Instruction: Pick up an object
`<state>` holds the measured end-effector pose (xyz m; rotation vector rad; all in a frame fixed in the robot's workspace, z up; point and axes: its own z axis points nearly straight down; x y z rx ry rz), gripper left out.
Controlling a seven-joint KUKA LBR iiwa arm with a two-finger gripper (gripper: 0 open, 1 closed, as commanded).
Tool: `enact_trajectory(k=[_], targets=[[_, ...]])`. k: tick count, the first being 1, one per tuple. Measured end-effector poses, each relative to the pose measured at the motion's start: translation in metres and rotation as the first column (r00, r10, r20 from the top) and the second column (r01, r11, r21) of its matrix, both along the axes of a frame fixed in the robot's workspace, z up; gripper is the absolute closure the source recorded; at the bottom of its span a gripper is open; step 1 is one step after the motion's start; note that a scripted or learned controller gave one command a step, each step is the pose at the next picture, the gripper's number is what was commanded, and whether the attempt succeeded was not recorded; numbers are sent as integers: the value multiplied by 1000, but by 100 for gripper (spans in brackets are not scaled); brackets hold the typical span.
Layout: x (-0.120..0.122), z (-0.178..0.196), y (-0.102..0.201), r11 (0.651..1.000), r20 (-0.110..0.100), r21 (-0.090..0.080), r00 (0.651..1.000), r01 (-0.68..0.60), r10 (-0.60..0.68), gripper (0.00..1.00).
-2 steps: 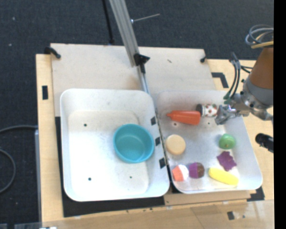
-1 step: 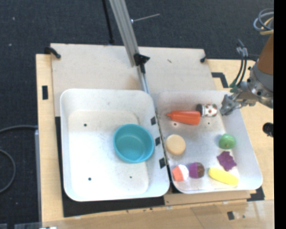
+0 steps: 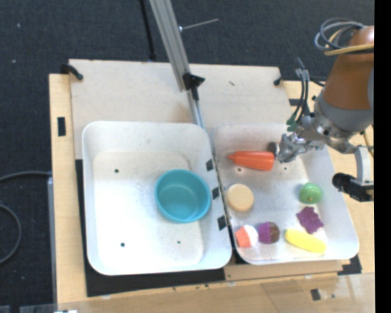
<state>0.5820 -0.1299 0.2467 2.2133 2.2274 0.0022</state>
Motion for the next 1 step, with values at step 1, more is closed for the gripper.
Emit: enact_trajectory(k=[1], targets=[[-2, -11, 52, 1000, -1, 0, 1000, 0, 0, 100]])
